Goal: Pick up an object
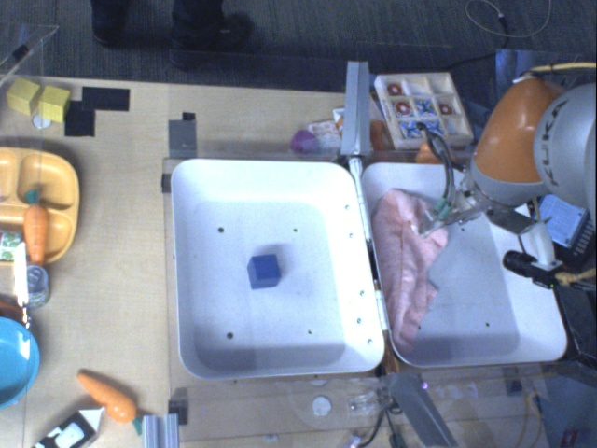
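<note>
The grey KUKA arm with the orange band (522,143) is reaching in from the right over the right-hand shallow white bin (494,334), and its two-finger gripper (440,215) is sitting at the upper right edge of the crumpled pale pink cloth (406,259). The fingers are pressing into a raised fold of that cloth and seem to be pinching it, though at this size whether they are clenched on fabric or merely touching it is something I cannot tell.

The cloth is lying along the left wall of the right bin, draped from near the top rim down towards the bottom. The small blue cube (265,270) is sitting alone near the middle of the left-hand shallow white bin (215,343), well apart from the gripper.

I am judging 3 risks from here:

1. The grip may be catching only 1 thin fold, so the fabric could be slipping out as the arm rises.
2. The long trailing part of the cloth may be dragging against the bin wall or the divider between the 2 bins, pulling it free.
3. If the fingers are closing beside the fold and not on it, the lift is coming up with nothing.
</note>
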Motion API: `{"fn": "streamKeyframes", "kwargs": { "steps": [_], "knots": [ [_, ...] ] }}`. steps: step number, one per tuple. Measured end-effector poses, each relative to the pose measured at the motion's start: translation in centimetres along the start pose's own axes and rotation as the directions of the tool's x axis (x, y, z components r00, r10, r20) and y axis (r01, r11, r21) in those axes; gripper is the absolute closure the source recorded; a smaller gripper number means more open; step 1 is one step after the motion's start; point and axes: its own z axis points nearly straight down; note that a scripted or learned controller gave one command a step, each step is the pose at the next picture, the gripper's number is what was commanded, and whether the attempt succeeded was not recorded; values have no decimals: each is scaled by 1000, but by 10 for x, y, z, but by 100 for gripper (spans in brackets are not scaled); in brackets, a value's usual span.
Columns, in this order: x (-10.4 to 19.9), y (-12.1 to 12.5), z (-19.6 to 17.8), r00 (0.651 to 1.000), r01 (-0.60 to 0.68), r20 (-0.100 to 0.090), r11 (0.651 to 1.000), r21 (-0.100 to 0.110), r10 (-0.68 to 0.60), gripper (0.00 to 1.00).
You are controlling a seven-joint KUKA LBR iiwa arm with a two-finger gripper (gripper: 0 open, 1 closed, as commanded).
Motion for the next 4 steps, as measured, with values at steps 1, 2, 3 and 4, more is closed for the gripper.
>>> {"fn": "streamKeyframes", "kwargs": {
  "steps": [1, 2, 3, 4],
  "knots": [
    [0, 0, 0, 1000, 0, 0, 1000, 0, 0, 0],
    [23, 27, 13, 999, 50, -2, 999, 8, -50, 0],
    [24, 30, 0, 999, 52, -1, 999, 1, -52, 100],
    [35, 78, -82, 997, -71, -3, 997, 13, 71, 100]
  ]
}}
